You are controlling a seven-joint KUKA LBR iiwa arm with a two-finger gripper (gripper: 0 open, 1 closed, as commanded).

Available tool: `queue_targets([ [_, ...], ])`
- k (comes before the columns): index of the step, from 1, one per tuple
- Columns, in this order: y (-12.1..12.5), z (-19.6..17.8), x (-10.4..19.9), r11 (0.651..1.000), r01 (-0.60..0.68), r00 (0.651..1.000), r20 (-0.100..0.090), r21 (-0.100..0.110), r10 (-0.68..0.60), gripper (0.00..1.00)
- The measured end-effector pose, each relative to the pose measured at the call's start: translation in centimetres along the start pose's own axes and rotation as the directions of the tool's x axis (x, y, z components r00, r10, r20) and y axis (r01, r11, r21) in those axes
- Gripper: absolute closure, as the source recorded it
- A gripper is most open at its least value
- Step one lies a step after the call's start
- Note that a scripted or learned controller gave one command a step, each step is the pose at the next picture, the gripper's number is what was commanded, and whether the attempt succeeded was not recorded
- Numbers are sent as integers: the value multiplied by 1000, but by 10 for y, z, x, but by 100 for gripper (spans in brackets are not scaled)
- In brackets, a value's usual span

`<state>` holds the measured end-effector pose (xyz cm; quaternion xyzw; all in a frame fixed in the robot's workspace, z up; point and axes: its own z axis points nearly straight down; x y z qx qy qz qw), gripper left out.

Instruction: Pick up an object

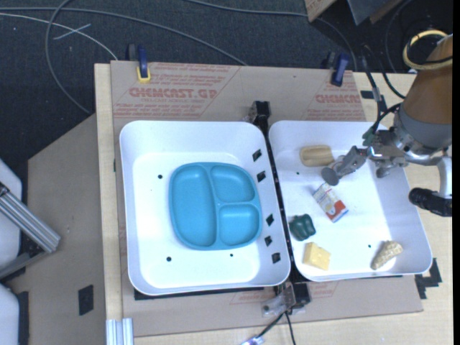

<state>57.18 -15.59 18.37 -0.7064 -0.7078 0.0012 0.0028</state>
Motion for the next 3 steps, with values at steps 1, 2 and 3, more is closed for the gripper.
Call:
queue_targets([
  [1,9,48,1,1000,-1,1000,0,-1,1,0],
  [2,10,74,1,1000,-2,1000,2,-7,2,0],
  [3,11,65,1,1000,-2,1000,2,-8,2,100],
])
